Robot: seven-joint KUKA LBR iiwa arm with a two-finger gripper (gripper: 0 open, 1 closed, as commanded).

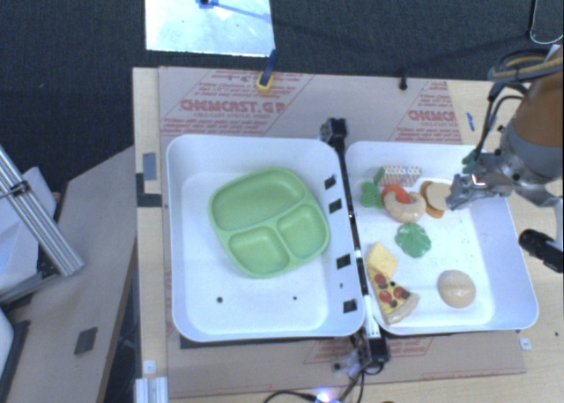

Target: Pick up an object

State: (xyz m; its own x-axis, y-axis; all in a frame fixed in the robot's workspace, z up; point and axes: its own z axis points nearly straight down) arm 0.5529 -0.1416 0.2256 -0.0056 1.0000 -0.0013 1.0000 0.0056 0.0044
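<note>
Risk as I judged it: the toy food in the right bin [515, 242] was bunched at its upper left, with a bread slice [434, 197] touching a bun-like piece [404, 207], an orange bit [396, 191] and a cracker [399, 172] just beside it. A descent there could nudge two pieces at once, or skid one aside. The jaws [462, 191] sat low over the right bin, just right of the bread slice. I could not tell how far apart they stood, nor whether they touched it. A green leaf [412, 239], cheese wedge [382, 259], pizza slice [393, 294] and egg-like round [456, 288] lay apart, lower down. The left bin [189, 216] held a green divided tray [269, 221]
</note>
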